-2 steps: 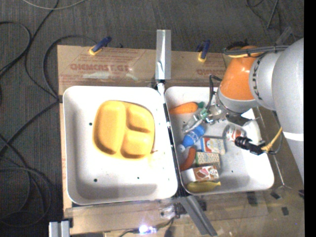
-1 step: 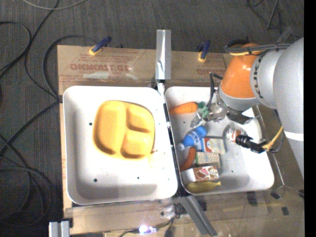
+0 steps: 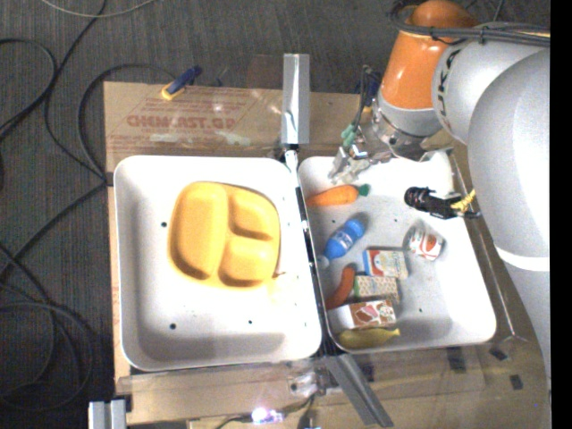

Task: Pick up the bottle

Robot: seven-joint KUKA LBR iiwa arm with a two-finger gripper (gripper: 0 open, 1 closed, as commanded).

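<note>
The bottle (image 3: 344, 239) is small and blue, lying on its side in the left part of the right bin (image 3: 465, 284). It points diagonally, just in front of an orange carrot (image 3: 335, 196). My gripper (image 3: 350, 162) hangs over the bin's far left corner, just beyond the carrot and well apart from the bottle. Nothing shows in its grasp.
Close around the bottle in the right bin are a reddish sausage (image 3: 344, 283), two small cartons (image 3: 384, 263) (image 3: 368, 314), a crushed can (image 3: 424, 243) and a banana (image 3: 368, 336). The left bin (image 3: 143, 320) holds a yellow divided tray (image 3: 225, 233). A metal bar (image 3: 295, 105) stands behind the bins.
</note>
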